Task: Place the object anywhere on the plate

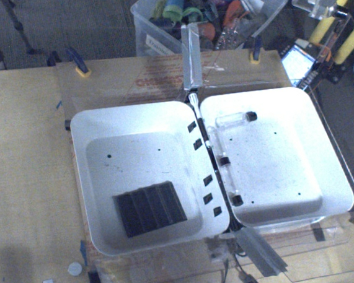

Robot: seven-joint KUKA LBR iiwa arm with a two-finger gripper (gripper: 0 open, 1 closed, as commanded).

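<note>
Currently: clear vial with black cap (236, 119) lying on its side in right bin (328, 154), near back wall, awaiting pickup. Dark ribbed plate (150, 208) sitting flat in left bin (84, 178), front area, serving as destination. Gripper state: cannot tell.

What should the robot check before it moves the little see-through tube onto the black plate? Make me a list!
1. Clear tube with a black cap lies in the right bin, near its far edge: ok.
2. Black ribbed plate lies flat in the left bin: ok.
3. Plate's top is bare, room to set the tube down: ok.
4. Tube lies apart from the divider between the bins: ok.
5. Hand open and ready: cannot tell.
</note>
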